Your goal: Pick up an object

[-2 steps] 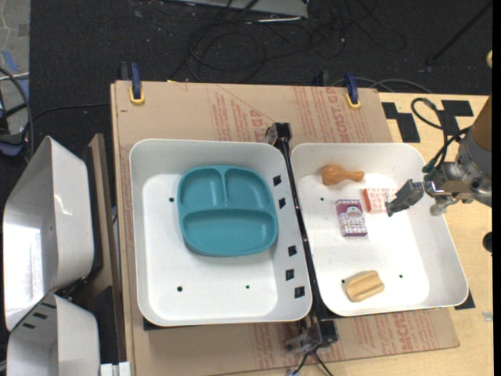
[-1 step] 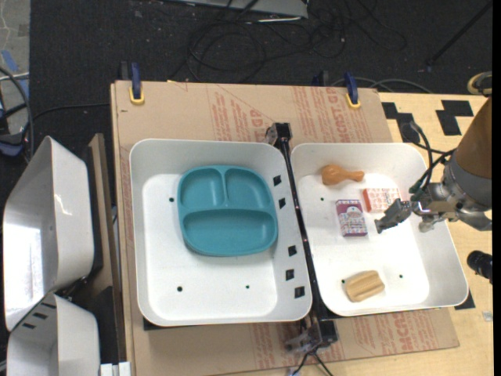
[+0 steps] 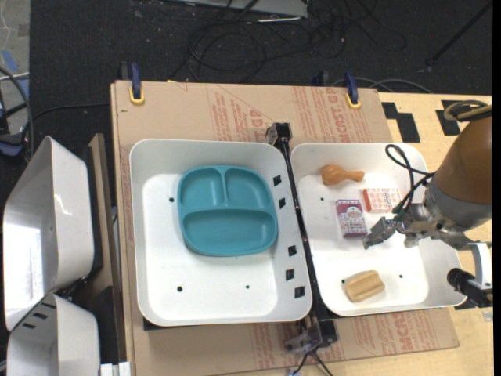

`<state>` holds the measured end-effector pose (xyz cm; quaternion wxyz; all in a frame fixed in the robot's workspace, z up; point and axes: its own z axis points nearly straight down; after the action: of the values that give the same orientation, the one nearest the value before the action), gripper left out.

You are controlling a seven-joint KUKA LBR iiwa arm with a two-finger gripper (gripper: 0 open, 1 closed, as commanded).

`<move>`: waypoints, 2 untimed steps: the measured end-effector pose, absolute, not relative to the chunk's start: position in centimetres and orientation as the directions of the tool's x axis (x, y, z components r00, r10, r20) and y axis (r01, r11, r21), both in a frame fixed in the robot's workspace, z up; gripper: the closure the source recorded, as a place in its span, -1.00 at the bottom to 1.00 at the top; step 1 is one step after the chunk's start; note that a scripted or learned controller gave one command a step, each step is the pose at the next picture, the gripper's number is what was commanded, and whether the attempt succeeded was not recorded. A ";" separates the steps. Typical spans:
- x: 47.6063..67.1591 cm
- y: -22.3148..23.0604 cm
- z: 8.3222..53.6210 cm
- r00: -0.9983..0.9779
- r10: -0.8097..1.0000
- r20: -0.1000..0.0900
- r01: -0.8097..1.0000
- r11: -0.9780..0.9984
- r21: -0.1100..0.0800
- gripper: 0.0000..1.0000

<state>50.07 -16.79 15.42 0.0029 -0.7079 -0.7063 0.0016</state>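
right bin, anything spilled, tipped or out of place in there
Nothing stands out. In the right bin, the toy drumstick, pink box, purple box and tan bread piece lie loose, none spilled or visibly damaged. The pincer is beside the purple box.

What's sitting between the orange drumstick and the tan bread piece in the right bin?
In the camera view, a small purple box lies between the drumstick and the tan bread piece, on the floor of the right bin.
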 end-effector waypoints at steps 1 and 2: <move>49.9 -17.0 11.1 0.002 1.000 0.001 1.000 -0.002 -0.005 -1.00; 50.0 -17.0 12.3 0.003 1.000 0.001 1.000 -0.003 0.000 1.00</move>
<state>50.04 -16.97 12.31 0.0002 -0.7081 -0.7061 -0.0002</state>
